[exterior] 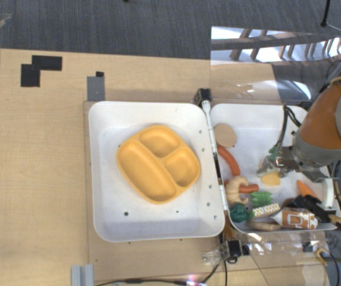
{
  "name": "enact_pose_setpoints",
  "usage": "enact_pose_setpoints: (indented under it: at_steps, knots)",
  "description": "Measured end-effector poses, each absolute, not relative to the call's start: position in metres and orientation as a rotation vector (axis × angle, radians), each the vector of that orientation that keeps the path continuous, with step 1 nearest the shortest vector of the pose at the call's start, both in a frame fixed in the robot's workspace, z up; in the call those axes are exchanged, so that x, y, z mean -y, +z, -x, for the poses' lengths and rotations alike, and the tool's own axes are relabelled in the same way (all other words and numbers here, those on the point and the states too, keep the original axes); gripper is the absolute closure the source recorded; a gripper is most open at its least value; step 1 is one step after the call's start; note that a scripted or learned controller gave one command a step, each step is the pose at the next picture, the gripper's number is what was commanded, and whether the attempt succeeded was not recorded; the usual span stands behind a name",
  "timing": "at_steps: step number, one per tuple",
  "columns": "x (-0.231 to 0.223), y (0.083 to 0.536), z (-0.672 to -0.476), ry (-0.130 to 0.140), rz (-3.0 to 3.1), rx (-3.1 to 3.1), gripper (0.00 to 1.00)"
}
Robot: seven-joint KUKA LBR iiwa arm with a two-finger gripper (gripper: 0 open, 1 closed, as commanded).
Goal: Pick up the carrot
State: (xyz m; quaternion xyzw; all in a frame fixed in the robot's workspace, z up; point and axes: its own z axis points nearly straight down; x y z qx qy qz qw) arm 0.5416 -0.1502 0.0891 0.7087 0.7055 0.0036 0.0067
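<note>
**Orange toy carrot lies at the right bin's far edge, beside the arm**

Orange and small, the tapered plastic carrot lies in the right-hand shallow white bin, near that bin's right wall and partly behind the arm's dark cabling. In the camera view it sits to the right of the pale yellow egg-like disc and just above the orange-and-white printed carton. The hand hangs over the same bin, just above the pale disc and to the left of the carrot; whether it is open or closed cannot be told from this angle, and nothing can be seen gripped in it.

By the look of it, the carrot is a light, hollow, rigid toy with a smooth, probably slippery skin. Not fragile. A grip across its thicker middle, square to its long axis, would likely hold best; the narrow tip would tend to squirt out. Crowding by the carton and bin wall leaves little room on either side.

Elsewhere in that bin: a red sausage-shaped toy, a round tan disc, a green leafy toy. The left white bin holds a yellow three-compartment plate.

Printing on the carton is too small to read; no other writing is legible.
</note>
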Motion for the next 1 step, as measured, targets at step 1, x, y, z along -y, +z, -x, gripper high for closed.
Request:
enact_pose_setpoints:
  at_steps: [1]
  knots:
    - [0.202,0.0891,-0.5385,0.009,-1.949,-2.444,1.0]
